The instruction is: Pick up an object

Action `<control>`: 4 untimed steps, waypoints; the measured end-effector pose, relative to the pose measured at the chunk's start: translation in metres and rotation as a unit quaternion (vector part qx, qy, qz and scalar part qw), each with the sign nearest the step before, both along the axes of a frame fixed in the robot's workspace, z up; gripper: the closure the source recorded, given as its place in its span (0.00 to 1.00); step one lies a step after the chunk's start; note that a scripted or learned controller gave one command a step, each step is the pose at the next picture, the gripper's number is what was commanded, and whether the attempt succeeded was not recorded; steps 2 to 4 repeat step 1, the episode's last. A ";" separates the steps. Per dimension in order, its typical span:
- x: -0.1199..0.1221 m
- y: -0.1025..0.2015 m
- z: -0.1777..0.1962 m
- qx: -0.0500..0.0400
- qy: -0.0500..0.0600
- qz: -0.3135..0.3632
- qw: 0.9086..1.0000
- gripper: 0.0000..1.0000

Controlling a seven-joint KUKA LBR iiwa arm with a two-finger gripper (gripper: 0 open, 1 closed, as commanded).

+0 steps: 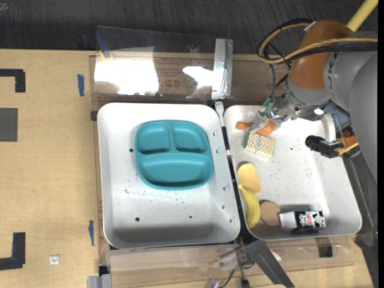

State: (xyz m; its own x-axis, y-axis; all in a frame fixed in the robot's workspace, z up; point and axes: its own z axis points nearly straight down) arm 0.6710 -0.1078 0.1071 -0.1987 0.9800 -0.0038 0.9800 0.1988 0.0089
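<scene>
As it reaches in from the right, the arm (354, 86) is seen bent over the far end of the right bin (312, 179), its orange band (315, 56) uppermost and the wrist turned down towards the bin's far left corner. The gripper (268, 117) is set low over that corner. Whether it is open or closed cannot be told. A patterned square packet (261, 144) lies tilted just below it, close enough that contact can be neither confirmed nor ruled out.

The wooden bench (48, 161) is marked with black tape corners (15, 80) at its left and a strip of blue tape (80, 84). A teal divided plate (174, 153) is seated in the middle of the left bin (120, 212). A clear sheet (156, 71) with glare on it is stood behind that bin.

In the right bin, a small orange piece (242, 125) is noted beside the packet. A pale yellow lump (248, 176) and a banana (253, 209) are placed along the left wall, a brown round item (270, 213) and a small bottle (305, 219) on its side along the near wall. Dark carpet (180, 5) is seen beyond the bench.
</scene>
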 end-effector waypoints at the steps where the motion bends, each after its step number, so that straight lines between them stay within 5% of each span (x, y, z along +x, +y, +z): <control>1: -0.003 0.074 0.085 -0.003 0.001 -0.054 0.999 1.00; 4: -0.003 0.074 0.085 -0.003 0.001 -0.054 0.999 1.00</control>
